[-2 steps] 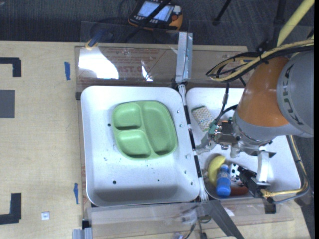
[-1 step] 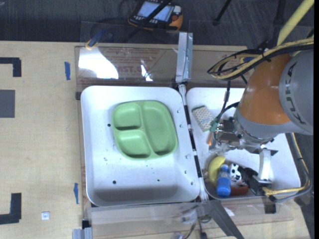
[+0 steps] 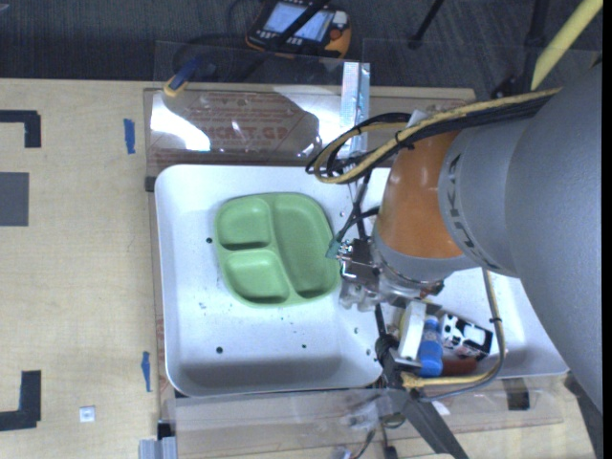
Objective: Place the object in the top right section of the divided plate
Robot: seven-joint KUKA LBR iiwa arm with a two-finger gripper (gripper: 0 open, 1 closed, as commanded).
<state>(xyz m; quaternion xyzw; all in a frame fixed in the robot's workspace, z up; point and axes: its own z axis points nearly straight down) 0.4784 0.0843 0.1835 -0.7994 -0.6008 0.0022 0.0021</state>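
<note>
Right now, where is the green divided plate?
In the camera view, the green divided plate lies in the left white bin, toward its upper right part, just left of the gripper.

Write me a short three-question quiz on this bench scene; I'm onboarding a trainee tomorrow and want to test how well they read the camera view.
1. True or false: the green divided plate lies in the left white bin.
2. How many sections does the plate have?
A. two
B. three
C. four
3. Fill in: above the arm's wrist sits a band of ____ colour.

Key: 1 true; 2 B; 3 orange.
</note>
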